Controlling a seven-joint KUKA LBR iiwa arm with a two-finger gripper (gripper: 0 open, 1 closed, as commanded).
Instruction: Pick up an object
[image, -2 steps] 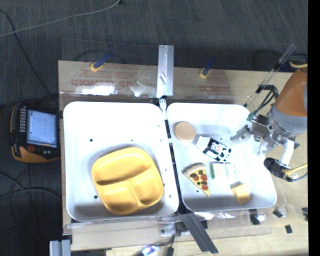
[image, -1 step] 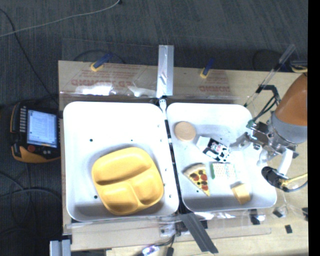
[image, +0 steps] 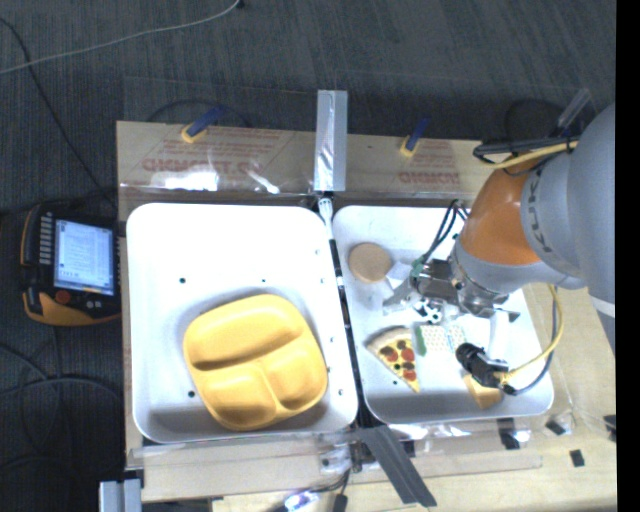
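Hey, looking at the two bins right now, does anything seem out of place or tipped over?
Nothing looks spilled or broken. The yellow divided tray sits askew in the left bin, turned off the bin's edges. In the right bin, the pizza slice and tan disc lie flat.

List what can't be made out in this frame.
- End effector, camera view: the wrist above it hides the tips, so its grip is unreadable.
- Small items under the arm in the right bin: partly covered, too small to name.
- Handheld screen: text too small.
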